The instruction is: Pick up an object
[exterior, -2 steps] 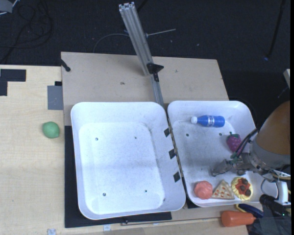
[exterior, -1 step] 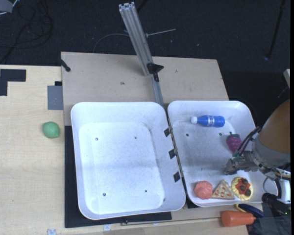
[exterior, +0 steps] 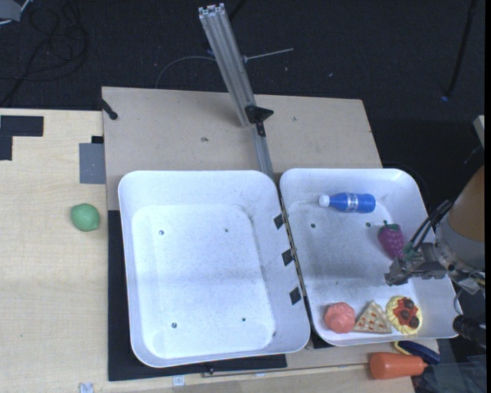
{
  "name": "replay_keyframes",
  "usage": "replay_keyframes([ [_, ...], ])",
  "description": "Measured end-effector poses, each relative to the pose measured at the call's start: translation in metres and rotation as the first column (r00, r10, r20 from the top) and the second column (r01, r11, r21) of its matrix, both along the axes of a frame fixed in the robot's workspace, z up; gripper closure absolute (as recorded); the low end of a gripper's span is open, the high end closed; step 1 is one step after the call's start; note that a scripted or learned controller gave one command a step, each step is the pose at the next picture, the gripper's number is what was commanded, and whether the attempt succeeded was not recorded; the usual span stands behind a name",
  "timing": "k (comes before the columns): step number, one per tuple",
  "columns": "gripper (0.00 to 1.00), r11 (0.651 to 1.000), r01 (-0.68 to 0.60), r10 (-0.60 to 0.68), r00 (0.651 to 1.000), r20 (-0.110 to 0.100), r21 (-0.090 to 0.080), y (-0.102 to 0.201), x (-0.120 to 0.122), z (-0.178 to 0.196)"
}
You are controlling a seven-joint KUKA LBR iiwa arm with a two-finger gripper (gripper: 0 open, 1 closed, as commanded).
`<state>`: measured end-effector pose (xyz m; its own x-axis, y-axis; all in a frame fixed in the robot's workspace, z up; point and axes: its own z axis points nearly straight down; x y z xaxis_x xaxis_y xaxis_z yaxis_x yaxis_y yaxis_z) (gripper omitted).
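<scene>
The right bin [exterior: 344, 182] holds a blue bottle [exterior: 349, 202] lying on its side near the back, a purple grape-like piece [exterior: 391, 238] to its right, and a pink round piece [exterior: 339, 317], a pizza slice [exterior: 373, 319] and a round tart [exterior: 403, 313] along the front. My gripper [exterior: 403, 272] hangs low over the bin's right side, just below the purple piece and above the tart. Nothing shows between its fingers.
The left bin [exterior: 198, 268] stands beside the right one. A green ball [exterior: 85, 217] lies on the wooden bench to the left. An orange carrot-like toy [exterior: 397, 364] sits in front of the right bin. A metal rail [exterior: 233, 64] slants at the back.
</scene>
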<state>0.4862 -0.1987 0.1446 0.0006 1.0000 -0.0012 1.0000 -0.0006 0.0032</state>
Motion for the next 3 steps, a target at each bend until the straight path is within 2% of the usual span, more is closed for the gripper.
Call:
replay_keyframes([
  [1, 1.0, 1.0, 0.0, 0.0, 1.0, 0.002, 0.0, -0.001, 0.002, 0.062],
  [2, 1.0, 1.0, 0.0, 0.0, 1.0, -0.002, 0.001, -0.002, 0.003, 0.086],
  [3, 1.0, 1.0, -0.004, 0.004, 1.0, -0.003, 0.002, 0.041, 0.022, 0.086],
])
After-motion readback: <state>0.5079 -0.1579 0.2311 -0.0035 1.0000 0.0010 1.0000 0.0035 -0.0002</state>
